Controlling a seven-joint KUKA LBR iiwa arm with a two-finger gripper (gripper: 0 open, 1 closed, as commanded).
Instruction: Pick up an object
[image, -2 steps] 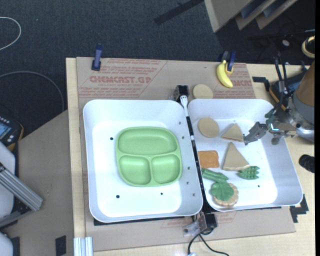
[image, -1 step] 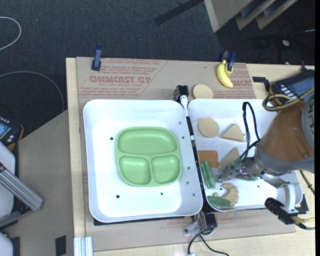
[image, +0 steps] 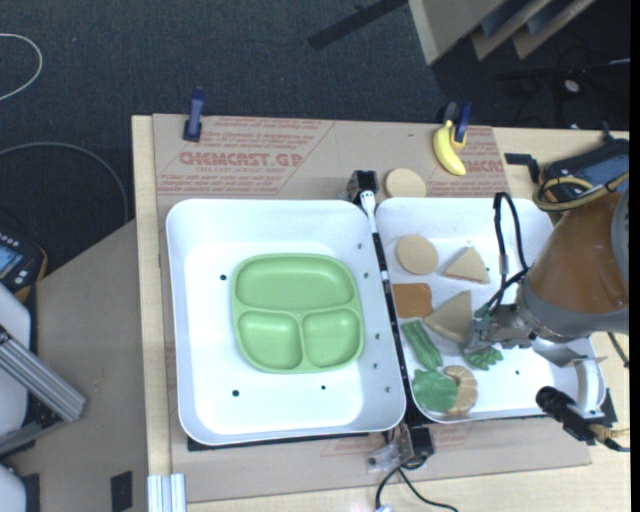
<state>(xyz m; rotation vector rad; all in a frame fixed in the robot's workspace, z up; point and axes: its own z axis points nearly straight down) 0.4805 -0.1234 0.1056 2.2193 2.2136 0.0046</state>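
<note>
The fingers cannot be read: the gripper (image: 487, 335) is low in the right bin (image: 520, 215), its tips lost among the toy food, so I cannot tell whether they are apart, together or clamped on anything.

The nearest candidate is a small green leafy piece (image: 486, 355), touching the tips at their 6 o'clock. A tan wedge (image: 452, 317) lies just beside them at 10 o'clock, and a green pod (image: 423, 343) is near at 9 o'clock. Further out, at 7 o'clock, a green leaf with a round biscuit-coloured slice (image: 445, 390) sits against the bin's near rim. At 11 o'clock are a brown square (image: 411, 298), a round cracker (image: 416, 254) and a pale triangle (image: 466, 265).

To do this well, I judge the tips should settle on one piece alone, probably the leafy one, closing squarely rather than pinching its edge, then lifting straight up so the wedge is not dragged along.

Well apart at 9 o'clock, the left bin (image: 195, 330) holds a green divided tray (image: 297, 310).
</note>
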